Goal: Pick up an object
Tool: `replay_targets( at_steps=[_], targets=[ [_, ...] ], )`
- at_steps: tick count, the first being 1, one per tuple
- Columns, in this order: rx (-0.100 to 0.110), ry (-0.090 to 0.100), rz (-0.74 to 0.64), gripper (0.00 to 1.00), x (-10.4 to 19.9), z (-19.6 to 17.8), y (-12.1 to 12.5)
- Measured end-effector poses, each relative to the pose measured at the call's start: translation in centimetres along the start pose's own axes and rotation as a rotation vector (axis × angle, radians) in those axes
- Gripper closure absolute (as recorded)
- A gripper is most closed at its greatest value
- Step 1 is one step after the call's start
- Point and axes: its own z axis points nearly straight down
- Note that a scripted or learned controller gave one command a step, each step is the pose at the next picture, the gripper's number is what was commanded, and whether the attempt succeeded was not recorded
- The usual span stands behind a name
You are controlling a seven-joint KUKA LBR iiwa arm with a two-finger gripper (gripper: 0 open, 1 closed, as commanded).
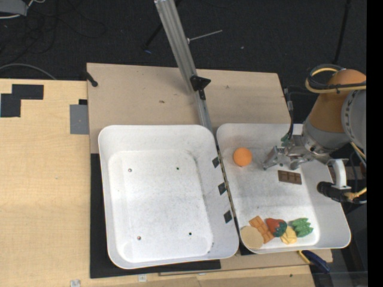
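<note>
In the right bin point(335, 235) an orange ball point(242, 156) lies near the left wall, and a brown chocolate-bar piece point(290, 177) sits toward the middle right. A heap of toy food point(278, 230) fills the front: a tan disc, orange and red pieces, a yellow piece and a green one. My gripper point(281, 158) hovers low over the bin between the ball and the chocolate piece, just above and left of the chocolate. Nothing shows between its fingers.
The left bin point(119, 139) sits beside the right one, with black clips point(222, 187) along the shared wall. A slanted aluminium bar point(179, 46) rises behind the bins. The grey arm with its orange band point(332, 103) enters from the right.
</note>
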Motion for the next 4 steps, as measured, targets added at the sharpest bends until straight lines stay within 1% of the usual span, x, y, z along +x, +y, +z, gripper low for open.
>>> replay_targets(
  at_steps=[1, 2, 3, 4],
  targets=[
    [0.000, 0.000, 0.000, 1.00, 0.0, -1.1, 0.0],
    [-0.007, -0.002, 0.000, 1.00, 0.8, -6.8, 0.5],
    [-0.007, -0.002, 0.001, 1.00, 0.6, -11.3, 1.2],
    [-0.006, -0.002, 0.000, 1.00, 0.5, -14.6, 1.2]
  ],
)
